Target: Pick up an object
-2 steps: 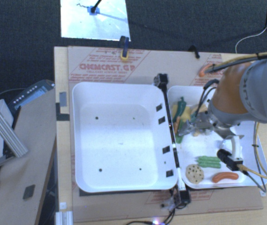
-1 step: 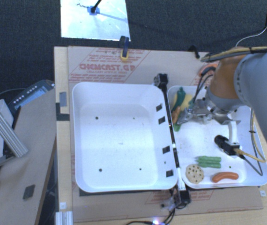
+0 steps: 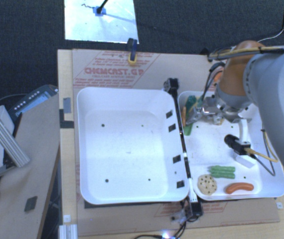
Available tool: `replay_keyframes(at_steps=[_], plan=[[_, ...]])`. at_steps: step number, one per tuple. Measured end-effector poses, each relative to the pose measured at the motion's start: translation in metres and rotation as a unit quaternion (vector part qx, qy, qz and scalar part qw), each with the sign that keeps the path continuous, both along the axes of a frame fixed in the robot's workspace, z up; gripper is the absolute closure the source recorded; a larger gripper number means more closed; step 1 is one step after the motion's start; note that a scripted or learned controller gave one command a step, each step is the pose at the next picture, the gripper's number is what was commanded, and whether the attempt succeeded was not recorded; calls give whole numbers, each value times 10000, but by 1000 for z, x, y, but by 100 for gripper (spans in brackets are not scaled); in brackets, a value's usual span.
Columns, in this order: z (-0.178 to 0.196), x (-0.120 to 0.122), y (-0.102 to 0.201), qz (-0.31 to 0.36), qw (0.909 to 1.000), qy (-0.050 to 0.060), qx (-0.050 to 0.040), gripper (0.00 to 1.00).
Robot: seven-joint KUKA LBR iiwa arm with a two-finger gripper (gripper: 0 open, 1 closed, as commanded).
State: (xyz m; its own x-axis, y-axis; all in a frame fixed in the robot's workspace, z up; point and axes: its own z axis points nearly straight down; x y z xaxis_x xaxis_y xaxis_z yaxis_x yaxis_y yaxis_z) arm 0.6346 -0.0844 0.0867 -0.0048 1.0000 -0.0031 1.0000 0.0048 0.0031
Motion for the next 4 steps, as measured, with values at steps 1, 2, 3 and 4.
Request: replay_keyframes(at_steps=[1, 2, 3, 4], plan=[[-5, 23, -4, -56, 9994, 324, 41, 0], [7, 28, -3, -35, 9999, 165, 22, 100], [106, 37, 44, 25, 10000, -53, 22, 100], [98, 34, 101, 20, 10000, 1, 22, 100]])
